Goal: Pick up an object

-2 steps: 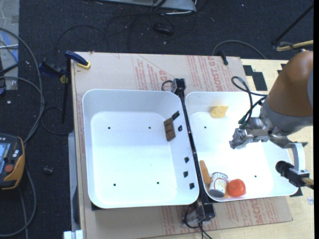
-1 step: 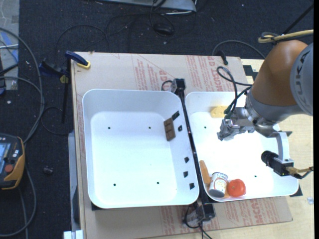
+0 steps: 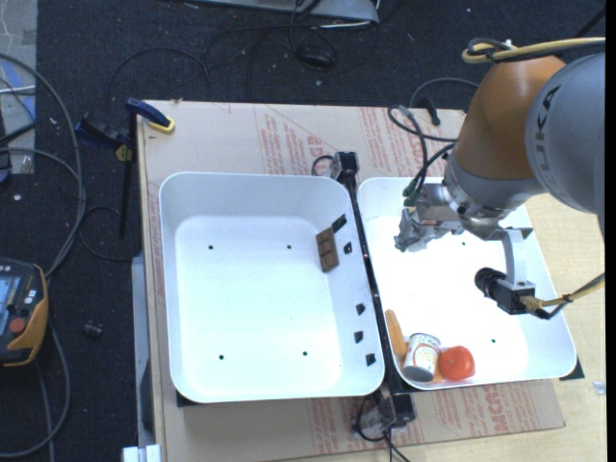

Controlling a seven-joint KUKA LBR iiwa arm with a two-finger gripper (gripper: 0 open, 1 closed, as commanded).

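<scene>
My gripper [image 3: 412, 237] hangs over the far part of the right bin [image 3: 539, 287], its fingers pointing down toward the bin floor with nothing seen between them. At the near left corner of that bin lie a small can [image 3: 421, 354] on its side, a red ball-like object [image 3: 457, 362] just right of it, and an orange carrot-shaped piece [image 3: 394, 330] along the left wall. A brown chocolate-bar-like block [image 3: 328, 249] leans on the right wall of the left bin [image 3: 192, 258]. The gripper is well clear of all of them.
A black camera-like unit [image 3: 502, 289] on a bracket hangs from the arm over the right bin. Small black clips [image 3: 360, 308] line the divider between the bins. Cables [image 3: 241, 56] and a blue-yellow clamp [image 3: 149, 115] lie beyond the bench's far edge.
</scene>
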